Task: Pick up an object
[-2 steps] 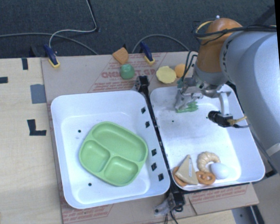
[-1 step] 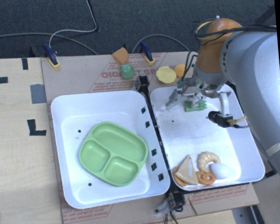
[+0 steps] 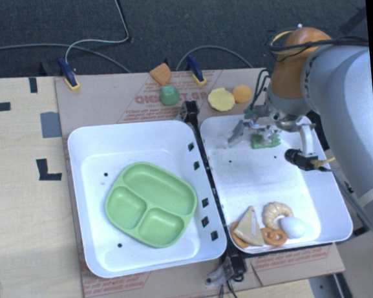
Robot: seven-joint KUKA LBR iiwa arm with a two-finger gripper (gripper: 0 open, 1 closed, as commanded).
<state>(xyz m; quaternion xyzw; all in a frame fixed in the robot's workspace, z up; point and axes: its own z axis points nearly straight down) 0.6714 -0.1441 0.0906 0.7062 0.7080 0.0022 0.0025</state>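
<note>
So the grey arm's claw point(image 3: 258, 132) is down in the far corner of the right white plastic bin point(image 3: 320, 195), sitting right over a small green block-like piece point(image 3: 264, 141). Honestly can't tell how the claw is set, the wrist hardware covers too much of it.

That green piece looks like hard toy plastic, so my guess is light, stiff and a bit slick. I'd pinch it across its short sides. Most of it is tucked under the claw, so its real shape is anyone's guess.

Near corner of the same bin has a heap of toy food: a tan sandwich wedge point(image 3: 246, 227), a curled croissant point(image 3: 276, 211), a white egg point(image 3: 292, 227). They overlap, so edges are muddy. The left white bin point(image 3: 87, 205) holds a green divided plastic plate point(image 3: 151, 204).
</note>
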